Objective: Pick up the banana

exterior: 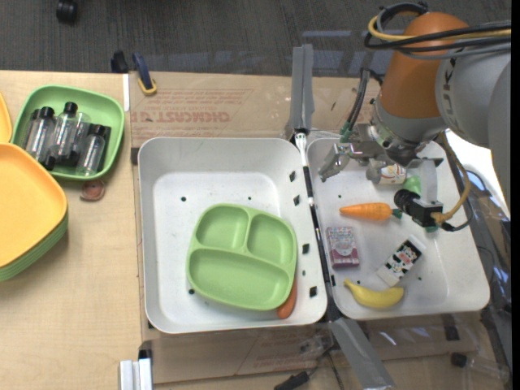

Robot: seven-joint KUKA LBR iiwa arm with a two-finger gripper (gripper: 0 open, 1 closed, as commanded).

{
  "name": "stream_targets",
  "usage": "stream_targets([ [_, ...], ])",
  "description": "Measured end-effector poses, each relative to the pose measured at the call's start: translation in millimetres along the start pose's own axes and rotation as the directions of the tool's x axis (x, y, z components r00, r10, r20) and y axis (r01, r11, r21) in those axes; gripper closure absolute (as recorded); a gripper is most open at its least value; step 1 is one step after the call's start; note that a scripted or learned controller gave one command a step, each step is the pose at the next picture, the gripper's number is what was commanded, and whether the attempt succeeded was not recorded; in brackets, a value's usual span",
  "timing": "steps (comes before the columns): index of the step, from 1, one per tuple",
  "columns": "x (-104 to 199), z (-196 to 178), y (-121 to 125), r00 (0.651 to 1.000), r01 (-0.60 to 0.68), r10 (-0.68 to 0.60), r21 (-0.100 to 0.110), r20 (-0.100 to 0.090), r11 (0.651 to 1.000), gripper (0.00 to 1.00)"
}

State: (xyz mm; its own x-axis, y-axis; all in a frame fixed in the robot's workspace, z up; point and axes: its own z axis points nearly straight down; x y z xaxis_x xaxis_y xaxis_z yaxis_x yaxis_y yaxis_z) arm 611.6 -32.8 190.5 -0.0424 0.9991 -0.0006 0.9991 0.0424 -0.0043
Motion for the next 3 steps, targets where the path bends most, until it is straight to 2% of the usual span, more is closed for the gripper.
stream_targets([
  [1,-15.5,-4.9,-32.4,0.995,-0.099,0.099,0.0,-0.001,0.995,0.0],
  [2,-17.8,0.1,-40.3,0.997,0.073,-0.073,-0.001,0.0,0.997,0.0],
  [3,-36.5,0.6,-54.0,0.962,-0.274,0.274,0.001,0.0,0.962,0.0],
])
